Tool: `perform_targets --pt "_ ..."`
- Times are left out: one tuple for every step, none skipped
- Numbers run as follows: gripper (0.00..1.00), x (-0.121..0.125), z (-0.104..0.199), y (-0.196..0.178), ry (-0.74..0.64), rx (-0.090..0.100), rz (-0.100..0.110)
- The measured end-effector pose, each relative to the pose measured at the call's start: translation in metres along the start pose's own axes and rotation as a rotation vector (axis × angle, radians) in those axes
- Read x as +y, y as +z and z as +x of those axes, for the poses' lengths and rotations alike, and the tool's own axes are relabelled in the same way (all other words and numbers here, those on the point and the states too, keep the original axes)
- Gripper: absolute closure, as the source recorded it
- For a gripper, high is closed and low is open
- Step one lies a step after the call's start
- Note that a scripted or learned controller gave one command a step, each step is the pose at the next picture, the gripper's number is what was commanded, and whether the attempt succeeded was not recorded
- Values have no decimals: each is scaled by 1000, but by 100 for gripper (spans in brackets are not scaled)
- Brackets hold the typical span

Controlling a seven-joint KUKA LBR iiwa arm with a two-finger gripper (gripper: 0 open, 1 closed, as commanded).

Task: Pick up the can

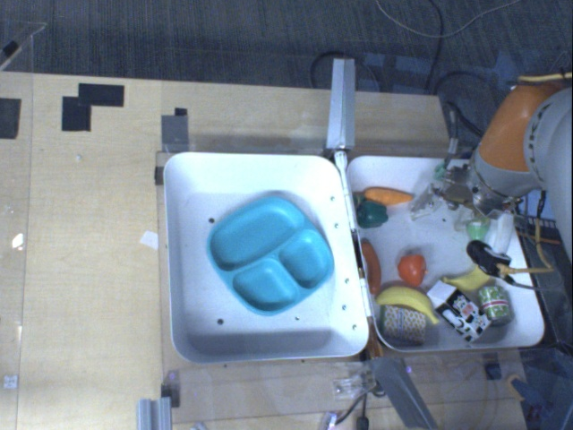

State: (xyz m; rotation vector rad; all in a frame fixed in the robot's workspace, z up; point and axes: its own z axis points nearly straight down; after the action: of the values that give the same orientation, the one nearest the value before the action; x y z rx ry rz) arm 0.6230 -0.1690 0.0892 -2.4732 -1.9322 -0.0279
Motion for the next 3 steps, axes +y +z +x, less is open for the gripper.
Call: perform_targets --pt "0 52 5 1 67 8 21" --pt "100 56 2 -12 58 -6 -3" --pt "100 52 -8 1 56 -17 0"
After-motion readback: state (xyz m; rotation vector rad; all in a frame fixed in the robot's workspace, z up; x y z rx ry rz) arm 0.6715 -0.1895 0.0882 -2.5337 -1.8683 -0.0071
